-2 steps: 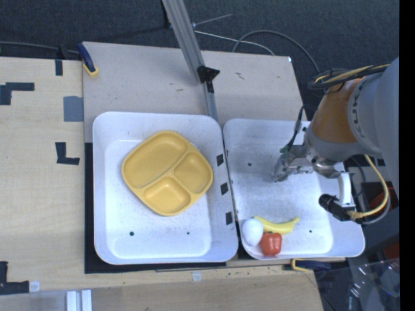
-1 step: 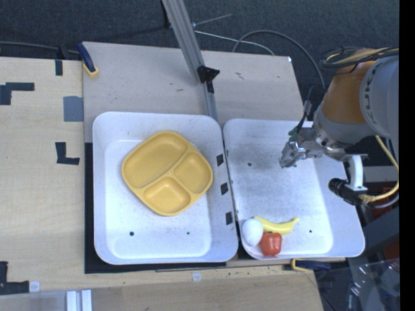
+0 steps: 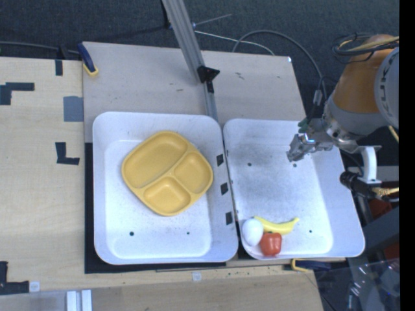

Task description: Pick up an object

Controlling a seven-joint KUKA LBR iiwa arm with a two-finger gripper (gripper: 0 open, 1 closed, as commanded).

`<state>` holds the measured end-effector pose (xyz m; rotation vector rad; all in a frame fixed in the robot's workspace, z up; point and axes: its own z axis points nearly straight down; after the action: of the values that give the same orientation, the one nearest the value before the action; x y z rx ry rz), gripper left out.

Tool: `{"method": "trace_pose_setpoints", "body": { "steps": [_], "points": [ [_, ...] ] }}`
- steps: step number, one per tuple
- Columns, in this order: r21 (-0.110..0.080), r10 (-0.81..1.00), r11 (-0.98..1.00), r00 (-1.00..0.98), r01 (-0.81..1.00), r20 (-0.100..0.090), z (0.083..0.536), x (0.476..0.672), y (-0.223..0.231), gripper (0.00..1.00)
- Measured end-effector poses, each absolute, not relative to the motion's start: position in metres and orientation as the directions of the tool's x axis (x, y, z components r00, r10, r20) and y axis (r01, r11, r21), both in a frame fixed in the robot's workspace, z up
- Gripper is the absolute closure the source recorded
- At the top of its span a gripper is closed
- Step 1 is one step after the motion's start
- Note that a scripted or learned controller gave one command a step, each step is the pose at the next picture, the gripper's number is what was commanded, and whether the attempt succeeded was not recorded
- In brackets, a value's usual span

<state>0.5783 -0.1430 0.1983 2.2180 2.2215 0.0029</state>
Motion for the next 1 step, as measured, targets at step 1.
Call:
{"method": "trace_pose_setpoints", "body": {
  "steps": [1],
  "points": [
    [0.003,1.0,0.002,-0.002,1.0,-0.001,0.2342,0.5793,-0.1426,1.0]
  ]
}}
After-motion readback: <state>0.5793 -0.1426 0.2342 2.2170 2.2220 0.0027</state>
